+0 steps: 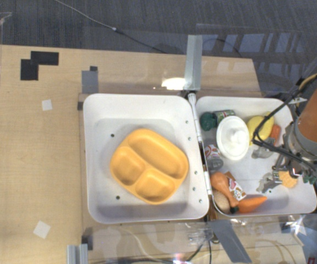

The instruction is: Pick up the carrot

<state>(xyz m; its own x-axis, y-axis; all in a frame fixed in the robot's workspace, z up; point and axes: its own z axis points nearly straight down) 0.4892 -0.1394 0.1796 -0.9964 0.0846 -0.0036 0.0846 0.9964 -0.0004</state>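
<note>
You're at the approach step: the two-finger metal gripper [272,181] hangs over the right shallow white bin [307,205], near its right wall, w/ nothing between its fingers; whether they're spread or closed, can't tell from here. The long orange carrot [250,203] lies flat by the bin's front edge, tip pointing toward the front-right corner, just left of and below the gripper. Not grasped yet.

Its thick end touches or goes under a snack packet w/ red and white print [235,190], which sits against a second orange, rounded veg-like item [220,181] toward the front-left corner. So it's a crowded spot.

Rest of that bin: round white lidded cup [233,137] mid-bin, yellow banana-like fruit [259,127] and a dark green can [219,117] near the back edge. Left white bin [95,164] carries a yellow three-compartment plastic tray [149,165].

Next move, my guess: shift gripper toward the front edge, centre over the carrot's free, thin half, line the fingers across its length, then descend. Risk: catching the packet too, or the carrot rolling against the front wall.
</note>
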